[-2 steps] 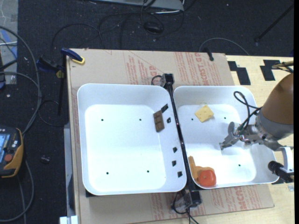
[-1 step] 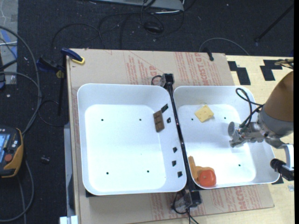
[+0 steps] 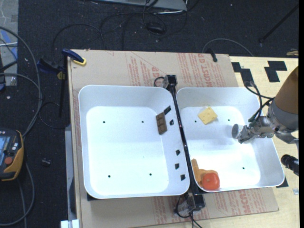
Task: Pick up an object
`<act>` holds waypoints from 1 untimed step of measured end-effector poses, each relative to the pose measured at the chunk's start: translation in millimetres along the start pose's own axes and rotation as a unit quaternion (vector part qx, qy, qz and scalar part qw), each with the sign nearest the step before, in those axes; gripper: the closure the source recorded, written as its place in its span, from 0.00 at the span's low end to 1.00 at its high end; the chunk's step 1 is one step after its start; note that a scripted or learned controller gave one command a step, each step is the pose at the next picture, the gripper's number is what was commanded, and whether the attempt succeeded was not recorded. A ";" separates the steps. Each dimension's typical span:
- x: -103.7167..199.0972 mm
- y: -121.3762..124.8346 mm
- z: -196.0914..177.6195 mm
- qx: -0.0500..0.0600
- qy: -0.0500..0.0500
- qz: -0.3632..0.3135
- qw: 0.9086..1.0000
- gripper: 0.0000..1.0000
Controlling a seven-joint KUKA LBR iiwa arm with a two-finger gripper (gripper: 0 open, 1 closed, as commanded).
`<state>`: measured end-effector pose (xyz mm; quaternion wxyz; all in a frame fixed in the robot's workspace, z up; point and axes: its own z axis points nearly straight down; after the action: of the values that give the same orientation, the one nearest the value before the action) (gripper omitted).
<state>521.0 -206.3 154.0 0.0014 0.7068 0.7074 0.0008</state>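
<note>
1. My claw [image 3: 239,133] hangs over the right side of the right bin [image 3: 266,175], reaching in from the right edge of the view. It looks grey and blurred, and I cannot tell how it is set or whether anything is in it.
2. A pale yellow block [image 3: 207,115], squarish with a rough edge like a slab of sponge or cheese, lies on the floor of the right bin toward its far wall, well to the left of my claw and apart from it.
3. A red, round thing [image 3: 211,180] like a tomato sits in the near left corner of the same bin, touching an orange stick [image 3: 194,168] that leans along the left wall.
4. In the left bin [image 3: 90,141], a small brown bar [image 3: 161,123] lies near the right wall; its texture is too small to make out.
5. My arm [image 3: 287,106] is cut off by the right edge, so I see just the orange band and grey wrist.
6. Both bins rest on a cardboard sheet [image 3: 118,68] with red printing.
</note>
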 end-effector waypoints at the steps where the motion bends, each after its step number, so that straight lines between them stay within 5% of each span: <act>1: 3.2 3.3 -42.1 0.001 0.000 0.000 1.000 1.00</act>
<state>524.2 -203.1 196.1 0.0010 0.7068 0.7074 0.0005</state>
